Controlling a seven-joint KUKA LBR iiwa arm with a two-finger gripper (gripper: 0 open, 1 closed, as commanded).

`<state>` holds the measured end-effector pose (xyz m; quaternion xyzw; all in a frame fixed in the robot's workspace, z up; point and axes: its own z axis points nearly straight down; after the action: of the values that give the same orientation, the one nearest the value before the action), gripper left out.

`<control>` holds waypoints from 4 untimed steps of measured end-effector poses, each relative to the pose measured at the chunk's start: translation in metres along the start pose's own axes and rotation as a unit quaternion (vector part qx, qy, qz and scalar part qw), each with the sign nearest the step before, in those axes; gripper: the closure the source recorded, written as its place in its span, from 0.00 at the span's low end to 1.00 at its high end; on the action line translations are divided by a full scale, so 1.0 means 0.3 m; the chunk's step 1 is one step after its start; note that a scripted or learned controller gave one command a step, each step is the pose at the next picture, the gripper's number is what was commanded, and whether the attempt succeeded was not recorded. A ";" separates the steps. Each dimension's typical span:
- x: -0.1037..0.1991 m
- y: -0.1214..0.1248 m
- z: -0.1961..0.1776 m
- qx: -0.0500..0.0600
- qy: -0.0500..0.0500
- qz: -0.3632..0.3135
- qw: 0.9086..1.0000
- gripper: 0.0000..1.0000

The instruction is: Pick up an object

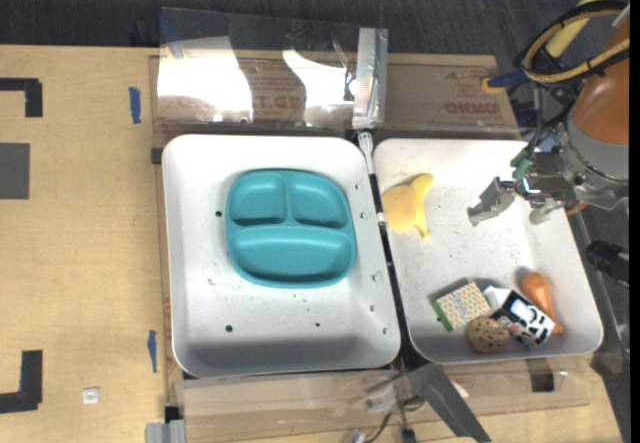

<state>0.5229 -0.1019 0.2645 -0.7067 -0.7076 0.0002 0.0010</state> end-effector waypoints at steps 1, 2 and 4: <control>0.326 0.033 0.280 0.004 0.001 0.036 0.999 0.00; 0.242 -0.145 0.249 0.000 0.000 -0.056 0.998 0.00; -0.419 -0.128 0.259 0.000 -0.002 -0.168 0.986 0.00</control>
<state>0.4846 -0.2274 0.1866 -0.5774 -0.8165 0.0016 -0.0005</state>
